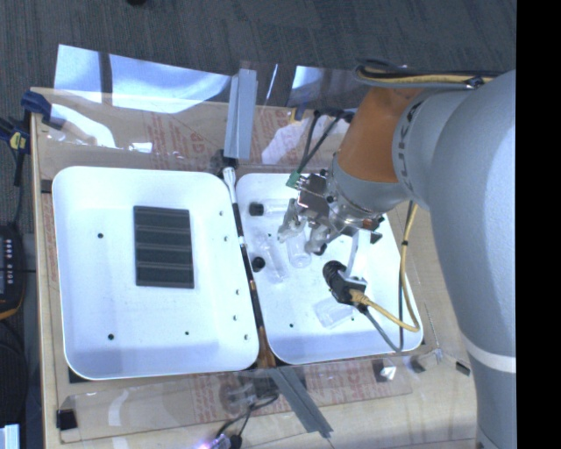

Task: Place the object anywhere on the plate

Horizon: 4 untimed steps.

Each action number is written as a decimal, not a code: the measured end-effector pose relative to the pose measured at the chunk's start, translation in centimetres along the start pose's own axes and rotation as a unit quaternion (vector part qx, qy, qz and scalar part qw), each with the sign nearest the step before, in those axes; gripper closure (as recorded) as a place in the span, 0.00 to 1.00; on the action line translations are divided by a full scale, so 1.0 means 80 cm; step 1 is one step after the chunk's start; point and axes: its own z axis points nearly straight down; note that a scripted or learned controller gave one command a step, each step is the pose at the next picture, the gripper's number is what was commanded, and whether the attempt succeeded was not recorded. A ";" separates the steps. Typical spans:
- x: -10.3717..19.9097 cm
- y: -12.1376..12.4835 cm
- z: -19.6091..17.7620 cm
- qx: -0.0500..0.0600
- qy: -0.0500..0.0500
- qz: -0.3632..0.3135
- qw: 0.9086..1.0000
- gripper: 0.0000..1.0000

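Clear, pale, near-transparent small object (333,312) lies flat on the floor of the right white bin (386,344), low in the bin and toward its right side. Its edges are hard to read against the white and its exact shape is unclear. A second faint clear piece (278,265) sits nearer the bin's left wall, with two small black dots (255,209) beside that wall.

The gripper (298,238) hangs over the middle of the right bin, up and left of the clear object and apart from it. Can't tell whether the jaws are open or closed; too much glare and clutter there. A black connector (337,279) with a yellow cable (390,317) hangs between the gripper and the object.

The dark grey ribbed rectangular plate (163,246) lies flat at the centre of the left white bin (79,333), well apart from the object.

The grey arm with the orange band (377,131) covers the upper right. The bins sit side by side on a light wooden bench (131,145), with a grey metal bar (239,114) above the seam, a shiny sheet (140,81) behind and dark carpet (175,26) beyond.
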 end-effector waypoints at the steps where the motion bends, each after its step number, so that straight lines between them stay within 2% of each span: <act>1: 0.067 -0.003 0.052 0.000 -0.001 -0.183 0.983 1.00; 2: 0.137 -0.129 0.053 -0.001 -0.002 -0.124 0.992 1.00; 3: 0.219 -0.189 0.179 -0.001 -0.002 -0.215 0.977 1.00; 4: 0.288 -0.219 0.178 -0.001 -0.001 -0.009 1.000 1.00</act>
